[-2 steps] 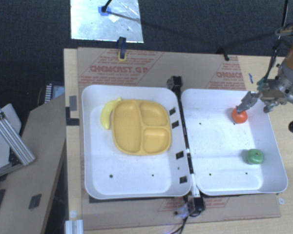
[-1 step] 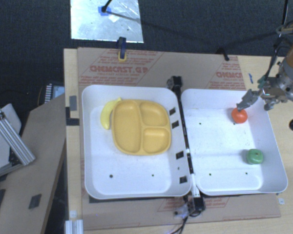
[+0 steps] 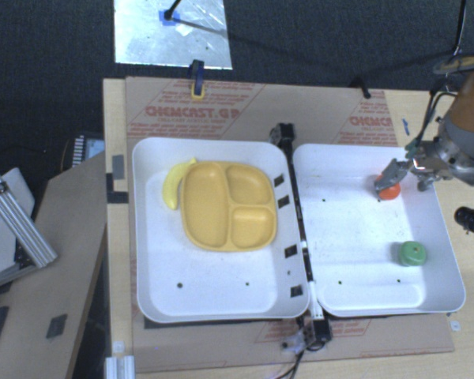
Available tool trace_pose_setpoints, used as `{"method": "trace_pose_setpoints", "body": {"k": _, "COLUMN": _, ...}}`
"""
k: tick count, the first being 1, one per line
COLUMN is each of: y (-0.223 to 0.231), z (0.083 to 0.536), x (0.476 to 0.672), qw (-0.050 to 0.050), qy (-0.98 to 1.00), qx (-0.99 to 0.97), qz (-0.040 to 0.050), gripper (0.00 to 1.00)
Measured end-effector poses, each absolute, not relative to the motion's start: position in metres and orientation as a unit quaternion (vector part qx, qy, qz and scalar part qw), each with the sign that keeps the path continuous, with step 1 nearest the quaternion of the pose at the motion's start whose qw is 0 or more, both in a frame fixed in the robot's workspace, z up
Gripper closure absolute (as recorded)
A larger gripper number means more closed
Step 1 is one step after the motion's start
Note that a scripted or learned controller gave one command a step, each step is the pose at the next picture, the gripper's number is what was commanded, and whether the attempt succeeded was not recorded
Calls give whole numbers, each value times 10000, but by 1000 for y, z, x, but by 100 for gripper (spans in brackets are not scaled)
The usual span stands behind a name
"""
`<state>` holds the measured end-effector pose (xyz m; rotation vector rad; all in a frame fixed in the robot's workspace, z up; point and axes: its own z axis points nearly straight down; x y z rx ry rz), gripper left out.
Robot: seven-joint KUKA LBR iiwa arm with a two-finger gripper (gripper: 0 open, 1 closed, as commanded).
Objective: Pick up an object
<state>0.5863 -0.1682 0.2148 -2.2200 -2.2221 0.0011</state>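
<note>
Targeting the orange piece (image 3: 389,193), which lies near the far right corner of the right bin (image 3: 355,290). The tool (image 3: 398,176) hangs right over it, touching or nearly so; we cannot tell its state from this slant. We judge the grasp step is in hand: centre over the piece, descend straight, close only once it sits between the tips. The green piece (image 3: 411,253) lies well apart, nearer. The left bin (image 3: 154,290) holds a yellow tray (image 3: 225,205) and a banana (image 3: 171,184).

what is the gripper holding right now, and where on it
Cannot be told. The gripper sits right at the small orange object in the right bin, but a grasp isn't visible.
</note>
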Motion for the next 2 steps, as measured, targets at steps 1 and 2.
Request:
{"method": "trace_pose_setpoints", "body": {"k": 1, "y": -176, "z": 162, "x": 580, "qw": 12, "qy": -7072, "qx": -7070, "qz": 9, "gripper": 0}}
{"method": "trace_pose_setpoints", "body": {"k": 2, "y": -170, "z": 117, "x": 584, "qw": 8, "qy": -7087, "qx": -7055, "qz": 4, "gripper": 0}}
